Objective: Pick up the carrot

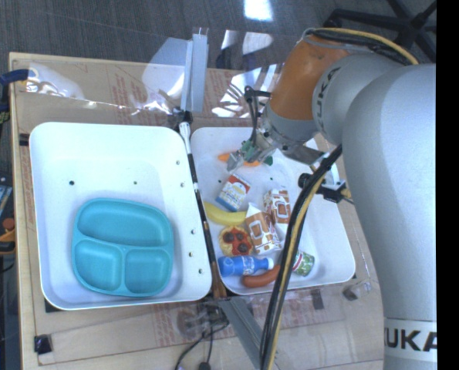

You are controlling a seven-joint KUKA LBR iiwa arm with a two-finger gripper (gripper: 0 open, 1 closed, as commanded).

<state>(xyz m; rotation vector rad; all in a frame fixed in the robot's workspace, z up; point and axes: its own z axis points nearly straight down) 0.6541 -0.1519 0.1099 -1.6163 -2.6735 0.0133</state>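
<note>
Camera view: pincer (254,149) is low over the right bin's (339,241) far end; finger state cannot be told. The carrot (237,160) lies touching its tip. Bare floor lies left; a carton (233,193) and banana (225,215) crowd nearer the camera.

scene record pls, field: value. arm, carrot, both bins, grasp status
arm: reaches in from the right, gripper low over the far end of the right bin
carrot: orange, at the gripper tip, right bin
grasp: cannot tell
right bin contents: banana, blue bottle, sausage, snack packets
left bin: holds teal divided tray
</note>
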